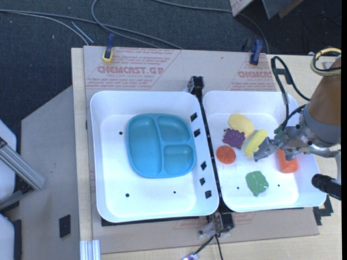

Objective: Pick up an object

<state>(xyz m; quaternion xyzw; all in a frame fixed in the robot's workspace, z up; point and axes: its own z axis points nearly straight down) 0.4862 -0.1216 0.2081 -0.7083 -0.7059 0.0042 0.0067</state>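
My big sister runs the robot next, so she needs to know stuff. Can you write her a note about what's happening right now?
Gripper: low in the right bin, beside the yellow banana-shaped toy; nothing seen between its fingers.
Right bin also holds a yellow lemon-like toy, purple toy, orange round toy, green toy and orange-red toy.
Left bin: blue divided plate.
Done: nothing lifted.
Left: grasp and lift one toy.

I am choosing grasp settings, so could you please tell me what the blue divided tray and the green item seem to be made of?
The blue divided tray looks like moulded plastic, semi-matte: uniform colour, smooth rounded compartments. The green item seems to be toy food, probably plastic or rubber: saturated colour, lumpy moulded shape. Its hardness cannot be judged.
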